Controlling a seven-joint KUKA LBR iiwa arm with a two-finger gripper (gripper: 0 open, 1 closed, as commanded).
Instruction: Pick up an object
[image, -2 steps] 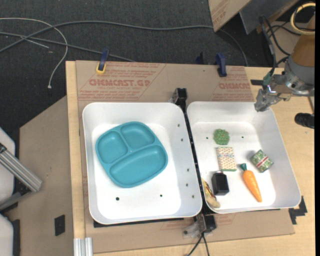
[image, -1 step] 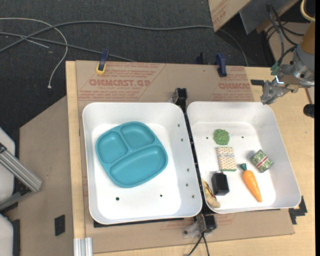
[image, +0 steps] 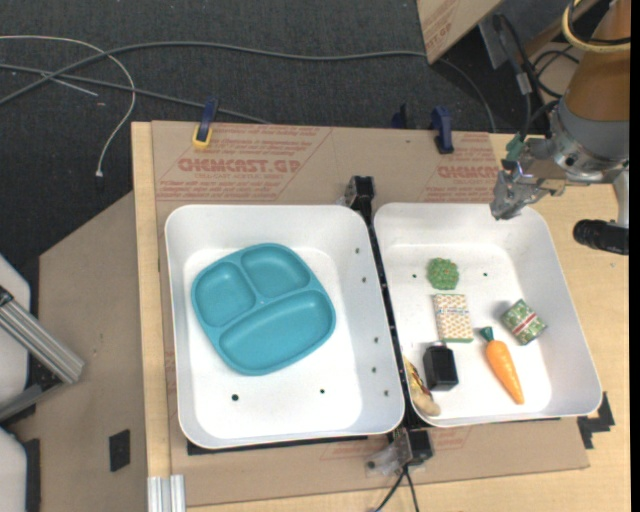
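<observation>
— Bench check, near edge first. Anything lifted?

— No lift yet. Nearest, at the near left corner of the right bin (image: 520, 250): yellowish banana-like piece (image: 421, 389), tucked against the wall. Just beside it, a shade farther, small black box (image: 440, 367).

— And to the right of those?

— Orange carrot (image: 503, 368), lying slantwise, green top pointing far-left. Beyond it, near the right wall, little green-and-white packet (image: 522, 321), tilted.

— Middle of that bin?

— Patterned carton (image: 452, 317), flat, just beyond the black box. Farther again, round green lump (image: 442, 271), apart from the rest.

— Left bin?

— Over in the left bin (image: 200, 230), one teal divided plate (image: 263, 306), sitting flat around the middle. Not an obvious pick.

— Up to the far side now. Where's the gripper?

— At the far right corner of the right bin, gripper (image: 508, 200) hanging over the rim, well apart from every item. Open or clenched: impossible to tell from this angle. Nothing visible in its grasp. Beyond that, two blue clamps (image: 441, 130) on the far edge of the board.

— So, progress?

— By the look of it, barely begun. Every candidate down on the bin floor, none grasped. Left to do, as a judgement: choose a target, travel nearward over it, descend, close, raise. Green lump closest to the gripper, so a likely first try.
</observation>
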